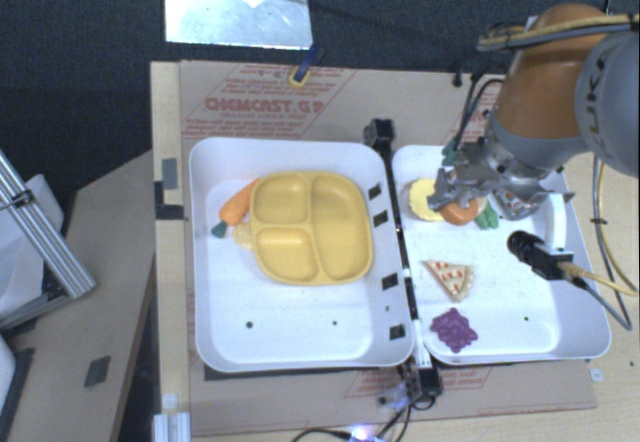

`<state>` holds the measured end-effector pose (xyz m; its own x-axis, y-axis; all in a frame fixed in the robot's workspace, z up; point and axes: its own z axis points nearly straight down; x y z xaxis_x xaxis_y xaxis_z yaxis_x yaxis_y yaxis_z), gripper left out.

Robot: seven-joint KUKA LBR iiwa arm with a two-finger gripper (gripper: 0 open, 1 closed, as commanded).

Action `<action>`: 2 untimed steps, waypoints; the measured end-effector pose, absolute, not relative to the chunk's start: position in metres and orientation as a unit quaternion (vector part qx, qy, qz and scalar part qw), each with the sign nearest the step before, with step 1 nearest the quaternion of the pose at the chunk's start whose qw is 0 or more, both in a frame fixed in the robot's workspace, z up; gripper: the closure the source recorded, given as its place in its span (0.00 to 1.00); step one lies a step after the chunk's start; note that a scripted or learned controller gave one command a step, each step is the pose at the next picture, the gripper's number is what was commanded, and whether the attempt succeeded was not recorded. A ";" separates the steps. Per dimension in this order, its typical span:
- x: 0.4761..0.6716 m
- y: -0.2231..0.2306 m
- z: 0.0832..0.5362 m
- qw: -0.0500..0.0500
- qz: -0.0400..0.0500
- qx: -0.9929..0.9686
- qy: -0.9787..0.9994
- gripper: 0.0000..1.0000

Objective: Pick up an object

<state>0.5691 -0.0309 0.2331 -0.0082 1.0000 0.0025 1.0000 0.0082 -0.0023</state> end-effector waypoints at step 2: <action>0.552 0.020 0.227 0.001 0.000 -0.705 -0.709 1.00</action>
